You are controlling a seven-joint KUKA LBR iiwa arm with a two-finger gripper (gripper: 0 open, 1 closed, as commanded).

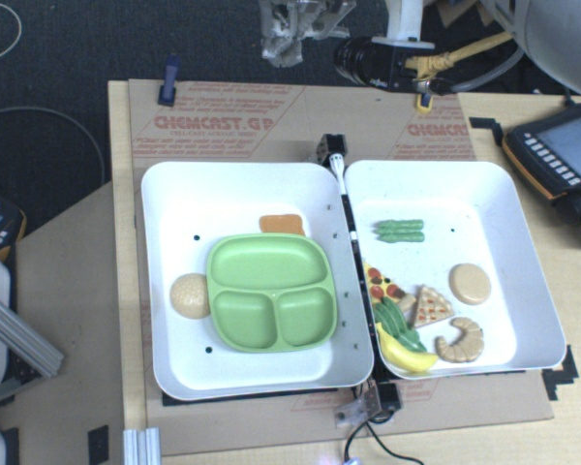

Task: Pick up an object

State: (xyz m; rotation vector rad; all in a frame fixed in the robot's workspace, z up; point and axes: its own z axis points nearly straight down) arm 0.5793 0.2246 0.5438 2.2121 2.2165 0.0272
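My gripper (289, 39) hangs high at the back of the scene, beyond the bench's far edge and well away from both bins, with nothing seen in it. The left bin (165, 221) holds a green divided plate (271, 292), an orange slab (282, 224) behind it and a round beige bun (188, 295) at its left. In the right bin (504, 201) lie green beans (399, 230), a round beige cookie (470, 284), a pizza slice (431, 306), a croissant (462, 340), a banana (404, 350) and a green leafy piece (395, 316).
The bins rest on a brown cardboard sheet (223, 124). A blue clip (168, 80) sits at its far left. A black and orange handset (557, 158) lies to the right of the right bin. Cables trail over the dark floor at the left.
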